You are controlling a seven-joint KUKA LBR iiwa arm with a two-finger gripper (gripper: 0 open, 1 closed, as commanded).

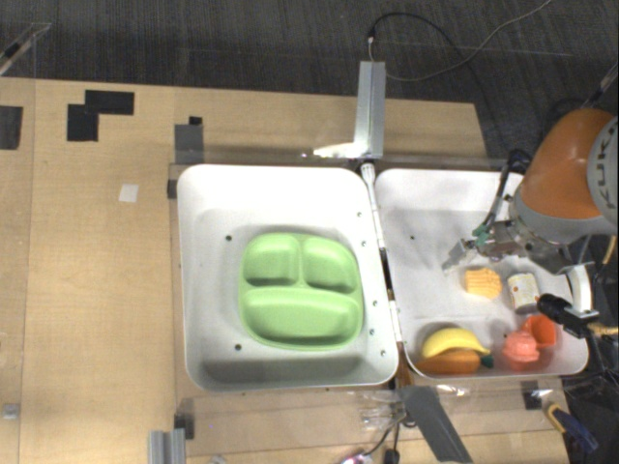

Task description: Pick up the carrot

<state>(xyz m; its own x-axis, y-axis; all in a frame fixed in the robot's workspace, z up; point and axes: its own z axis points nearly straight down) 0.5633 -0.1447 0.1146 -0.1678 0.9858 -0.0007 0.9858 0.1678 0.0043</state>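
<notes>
1. My pincer (481,243) hangs over the middle of the right bin (426,206), just above the yellow corn piece (483,281); whether it is apart or together I cannot tell from this slant.
2. The carrot (452,362) lies at the near edge of the right bin, an orange body with a small green tip at its right end.
3. A banana (451,341) rests right against the carrot's far side, partly over it.
4. To the carrot's right sit a pink-red toy (521,349) and an orange one (543,330) touching it.
5. A small pale cylinder (522,290) lies beside the corn, under my wrist.
6. The left bin (208,259) holds a green divided plate (300,288), well apart from the carrot.
</notes>
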